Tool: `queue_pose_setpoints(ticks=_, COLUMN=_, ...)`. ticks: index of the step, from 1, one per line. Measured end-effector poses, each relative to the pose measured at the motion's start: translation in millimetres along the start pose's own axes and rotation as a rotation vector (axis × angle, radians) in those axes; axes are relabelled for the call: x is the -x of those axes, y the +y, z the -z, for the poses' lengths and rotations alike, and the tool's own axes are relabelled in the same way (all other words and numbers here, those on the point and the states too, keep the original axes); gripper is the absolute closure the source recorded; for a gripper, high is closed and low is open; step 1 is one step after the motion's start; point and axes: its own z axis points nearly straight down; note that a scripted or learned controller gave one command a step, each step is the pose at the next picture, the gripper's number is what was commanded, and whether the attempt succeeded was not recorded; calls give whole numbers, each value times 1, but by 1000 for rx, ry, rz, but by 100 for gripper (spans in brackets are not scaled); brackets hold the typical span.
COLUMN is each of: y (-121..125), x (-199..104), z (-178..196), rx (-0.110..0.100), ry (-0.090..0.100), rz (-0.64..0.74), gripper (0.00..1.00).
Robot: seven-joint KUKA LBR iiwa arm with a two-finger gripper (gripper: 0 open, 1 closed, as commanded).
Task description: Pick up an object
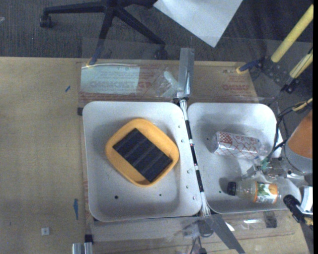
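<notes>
Where the bench edge lies nearest the camera, two shallow white bins are seen side by side, the left bin and the right bin, divided by a single ridge with a cable along it.

Three loose things are counted in all. One is held by the left bin: a yellow tray-like object with a dark ribbed panel set into its top, lying tilted near the bin's middle and well apart from the walls. Two are held by the right bin. Nearest is one small bottle, laid on its side with a dark cap pointing left and an orange and green label; it lies near the bin's front right corner. Behind it, one wrapped packet with a red pattern on pale wrapping is laid across the bin, near the bottle but apart from it.

One gripper is seen at the right bin's right side, just above the bottle and just right of the packet. Nothing can be seen between its fingers, and whether they are spread or pressed together cannot be told. The arm's orange band is seen at the right edge.

Beyond the bins, one strip of clear plastic sheeting is taped across the bench, and farther still one chair base is seen on the dark floor.
</notes>
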Motion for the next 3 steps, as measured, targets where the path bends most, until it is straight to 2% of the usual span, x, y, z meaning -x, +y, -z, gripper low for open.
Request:
queue_pose_setpoints(ticks=1, y=39, x=1, z=-1, rx=-3, ry=2, rz=-104, gripper=0)
queue_pose_setpoints(ticks=2, y=119, x=-5, z=-1, rx=-2, ry=-2, rz=59, gripper=0)
queue_pose_setpoints(ticks=3, y=167, x=-24, z=-2, rx=-73, ry=-5, rz=189, gripper=0)
